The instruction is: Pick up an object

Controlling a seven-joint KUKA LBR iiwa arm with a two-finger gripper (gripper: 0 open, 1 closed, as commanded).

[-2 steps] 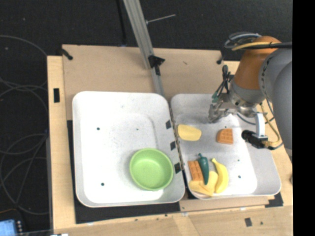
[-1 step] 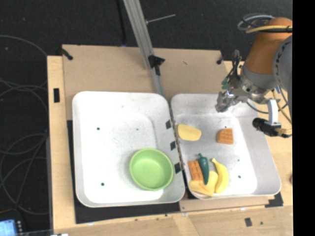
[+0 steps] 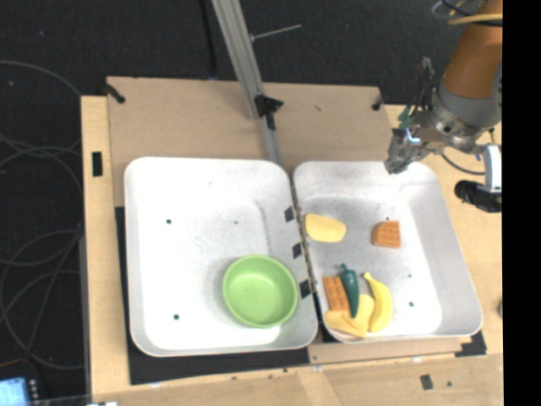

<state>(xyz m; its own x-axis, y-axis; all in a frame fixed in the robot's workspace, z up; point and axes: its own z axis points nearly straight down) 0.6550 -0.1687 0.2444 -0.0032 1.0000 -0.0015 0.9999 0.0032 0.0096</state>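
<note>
My arm (image 3: 470,66) comes in from the right, grey with its orange band above the wrist, and ends at my gripper (image 3: 399,161), which hangs over the far right corner of the right bin (image 3: 427,194). From this slanted view I cannot tell whether it is released or clenched, and I see nothing in it.

Under and around me is the bench (image 3: 194,117), a tan board. A metal pole (image 3: 241,53) slants up from it, well to my left and farther back.

The left bin (image 3: 186,201) lies well to my left, its edge touching that of the right bin. In its near right part, far from my gripper and toward the viewer, sits a green bowl (image 3: 260,290), upright and open.

The right bin starts right beneath my gripper and stretches nearer and to my left. All the small things lie in it, none touching my gripper. At the near rim, well in front of me, is a cluster: a banana (image 3: 379,303), just left of it a dark green pepper (image 3: 350,288), then an orange block (image 3: 336,293) beside the pepper, and a yellow piece (image 3: 342,323) at the very edge beneath them. They lie touching or overlapping. A pale yellow lump (image 3: 325,227) lies alone to my left and nearer, close to the seam. The nearest thing to me is a small orange wedge (image 3: 387,234), almost straight in front of my gripper, apart from everything else.
</note>
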